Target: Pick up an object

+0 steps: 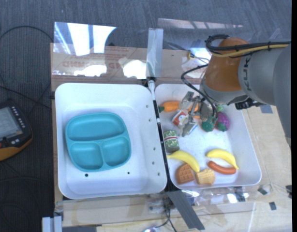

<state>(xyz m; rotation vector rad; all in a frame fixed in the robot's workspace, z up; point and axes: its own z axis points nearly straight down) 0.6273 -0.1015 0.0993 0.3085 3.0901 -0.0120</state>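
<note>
Grey arm [267, 74] with orange band [225, 66], black cables [245, 46] looped over it.

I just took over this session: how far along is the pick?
Done: the gripper is down in the right bin, among the toy food beside the carrot.
In hand: nothing visibly lifted; whether it has a grasp is unclear.
Left: secure an item and raise it. The teal tray sits in the left bin.

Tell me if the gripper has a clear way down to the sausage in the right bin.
Probably yes. The sausage lies uncovered near the right bin's front corner, just below a banana that touches it. The gripper hovers farther back, over other toys.
</note>
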